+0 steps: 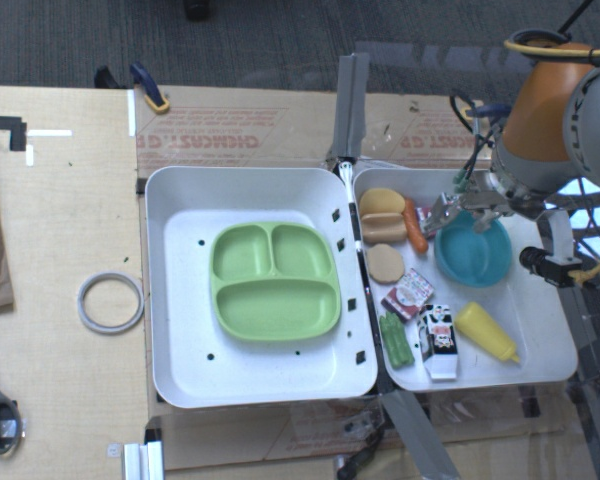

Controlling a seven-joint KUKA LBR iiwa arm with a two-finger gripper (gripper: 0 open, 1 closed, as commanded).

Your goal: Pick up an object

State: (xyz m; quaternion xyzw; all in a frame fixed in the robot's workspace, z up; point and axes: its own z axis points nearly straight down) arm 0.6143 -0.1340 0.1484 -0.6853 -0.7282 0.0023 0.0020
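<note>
Down in the right bin (540, 363), the end effector (450, 210) sits low at the far rim of the blue bowl (475, 253), beside the carrot (415, 228); whether its fingers are parted I cannot tell (they blur together). Near the bin's left wall lie bread rolls (382, 214); a yellow bottle (488, 331) lies toward its near right corner. A green divided plate (275, 281) sits in the left bin (170, 298).

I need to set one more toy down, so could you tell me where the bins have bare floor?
Left bin: a bare strip rings the green tray, widest along its left wall. Right bin: toys crowd it from burger down to milk carton; bare floor lies right of the yellow bottle, below the blue bowl.
</note>
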